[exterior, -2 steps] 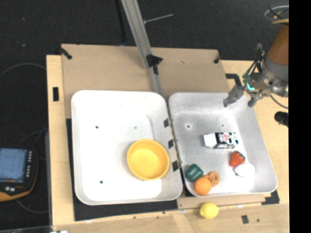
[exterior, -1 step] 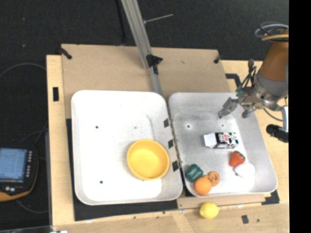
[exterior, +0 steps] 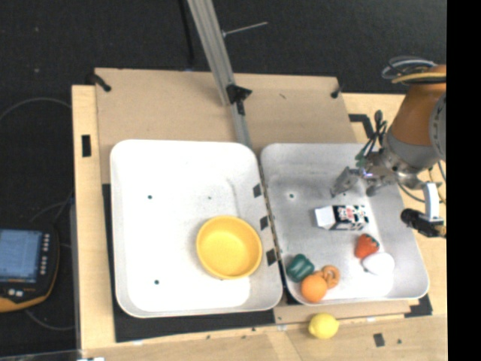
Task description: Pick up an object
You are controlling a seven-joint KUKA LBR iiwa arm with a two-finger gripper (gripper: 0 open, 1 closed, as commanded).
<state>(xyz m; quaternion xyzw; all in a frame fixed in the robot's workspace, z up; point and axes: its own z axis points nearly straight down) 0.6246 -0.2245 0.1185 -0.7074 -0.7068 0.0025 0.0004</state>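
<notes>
The gripper [exterior: 352, 180] is positioned over the upper middle of the right bin [exterior: 301, 173], at the end of the arm [exterior: 415, 130] that enters from the right. Its two fingers stand apart with nothing between them; the jaws are released and hold no object. Just below the jaws, a small white carton with dark print [exterior: 343, 216] lies flat on the bin floor, apart from the fingertips. Further below and to the right of the jaws, a red object [exterior: 366, 246] rests against a white object [exterior: 379, 264]. Below and to the left of the jaws, near the bin's lower edge, a green object [exterior: 300, 265] lies beside two orange fruits [exterior: 319, 283] that touch each other. Well to the left of the jaws, a yellow bowl [exterior: 228, 247] sits upright in the left bin [exterior: 161, 194]. A yellow lemon [exterior: 323, 326] lies on the bench [exterior: 173, 104] outside both bins, below the right bin's front rim.
</notes>
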